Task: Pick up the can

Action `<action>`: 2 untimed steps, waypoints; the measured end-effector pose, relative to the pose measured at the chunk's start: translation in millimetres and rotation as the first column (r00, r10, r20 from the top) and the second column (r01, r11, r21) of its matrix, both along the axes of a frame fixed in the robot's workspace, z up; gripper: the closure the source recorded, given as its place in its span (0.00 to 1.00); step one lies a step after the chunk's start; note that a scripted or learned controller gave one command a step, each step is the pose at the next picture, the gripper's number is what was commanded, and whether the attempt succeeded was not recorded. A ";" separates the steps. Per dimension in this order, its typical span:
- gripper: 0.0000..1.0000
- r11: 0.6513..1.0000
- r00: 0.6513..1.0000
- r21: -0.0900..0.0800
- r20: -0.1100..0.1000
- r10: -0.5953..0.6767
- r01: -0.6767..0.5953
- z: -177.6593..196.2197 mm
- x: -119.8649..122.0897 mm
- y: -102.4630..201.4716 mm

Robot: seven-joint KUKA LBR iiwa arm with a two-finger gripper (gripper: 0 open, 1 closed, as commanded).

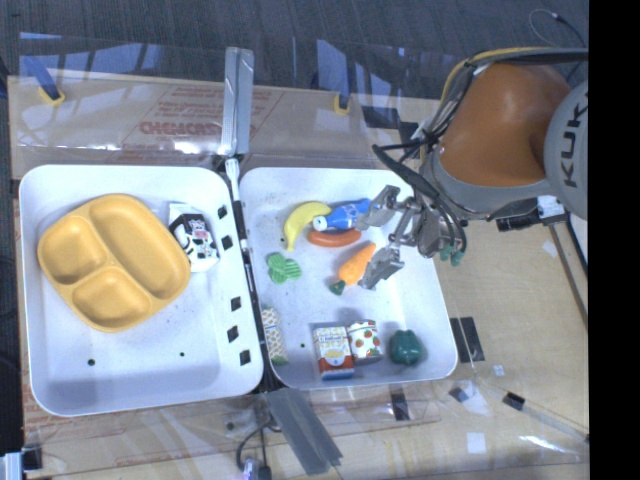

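Status: approach step; no grasp made.

Task item: the can [364, 340] stands upright near the front edge of the right bin [432, 353]. Its label is white with red fruit. It touches, or nearly touches, a small carton [333, 353] on its left side, and a dark green item [405, 347] sits just beside it on the right. This identification is a judgement; a blue container [349, 212] lying near the bin's back edge is the only other candidate, and its form is unclear.

Arm [500, 128]: it reaches in over the right edge of the right bin. The jaws are spread and empty, hanging over the middle-right of the bin. One finger is close to the blue container; the other is just beside the orange carrot [355, 264]. The can is well apart from them, toward the front edge.

Other contents of the right bin: a banana [303, 220], a red sausage-shaped piece [335, 237] and a small green piece [283, 267]. The left bin [50, 388] holds a yellow divided plate [112, 259] and a white and black item [195, 236].

Next move, as judged: carry the jaws toward the front edge until they are centred over the can, keeping them spread. Line the fingers up front to back, since the carton and the green item crowd the can's two sides. Then descend and close.

Risk, as judged: a sideways closure would catch the carton or the green item.
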State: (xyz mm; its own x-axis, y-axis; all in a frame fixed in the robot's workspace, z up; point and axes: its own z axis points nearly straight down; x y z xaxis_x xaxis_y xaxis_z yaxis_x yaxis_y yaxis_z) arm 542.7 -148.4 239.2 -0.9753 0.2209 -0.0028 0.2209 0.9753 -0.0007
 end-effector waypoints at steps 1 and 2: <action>0.00 0.998 0.998 0.002 -0.004 -0.056 0.056 -89.1 -66.2 -27.2; 0.00 0.991 0.991 0.001 0.000 -0.134 0.134 -146.4 34.9 -45.5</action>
